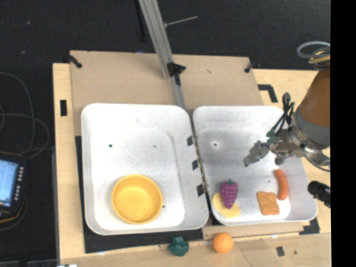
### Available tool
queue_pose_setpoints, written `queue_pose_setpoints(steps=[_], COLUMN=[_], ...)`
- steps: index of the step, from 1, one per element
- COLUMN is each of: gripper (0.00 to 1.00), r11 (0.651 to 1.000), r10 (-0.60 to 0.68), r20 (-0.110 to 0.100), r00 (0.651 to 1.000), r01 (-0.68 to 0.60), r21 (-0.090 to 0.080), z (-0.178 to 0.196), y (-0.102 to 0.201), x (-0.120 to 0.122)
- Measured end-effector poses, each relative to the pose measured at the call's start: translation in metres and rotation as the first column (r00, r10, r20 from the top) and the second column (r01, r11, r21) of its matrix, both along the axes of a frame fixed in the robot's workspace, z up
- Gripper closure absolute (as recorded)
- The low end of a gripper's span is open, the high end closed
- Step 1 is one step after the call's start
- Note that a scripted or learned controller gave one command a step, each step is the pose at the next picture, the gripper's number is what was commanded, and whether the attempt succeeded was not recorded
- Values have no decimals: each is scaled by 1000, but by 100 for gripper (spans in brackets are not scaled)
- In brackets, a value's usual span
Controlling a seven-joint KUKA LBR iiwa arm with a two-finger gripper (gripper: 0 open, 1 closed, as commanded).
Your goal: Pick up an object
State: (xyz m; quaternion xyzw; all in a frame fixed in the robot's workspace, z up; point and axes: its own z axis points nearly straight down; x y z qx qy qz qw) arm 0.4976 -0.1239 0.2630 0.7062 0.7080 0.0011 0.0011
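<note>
My gripper (257, 153) hangs over the middle of the right bin (233, 127), with the arm coming in from the right. Nothing shows between its fingers. Below it, along the bin's front edge, lie a purple bunch of grapes (228, 191) resting on a yellow slice (227, 208), an orange toast-like piece (268, 203), and an orange-red sausage (282, 183). The grapes are down and to the left of the gripper, the sausage down and to its right. A yellow bowl (137, 198) sits in the front of the left bin (133, 127).
On the bench in front of the bins lie an orange ball (222, 242) and a small green object (178, 246). A metal rail (158, 35) slants up from between the bins. A tablet (10, 185) rests at the far left.
</note>
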Motion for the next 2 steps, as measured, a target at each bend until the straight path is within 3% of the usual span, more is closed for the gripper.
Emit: queue_pose_setpoints(steps=[1,2], gripper=[0,0], r11=[1000,1000], r10=[-2,-3], r20=[0,-7], r00=[1000,1000], r01=[2,3], r21=[0,0], z=[0,-63], y=[0,-1], x=[0,-2])
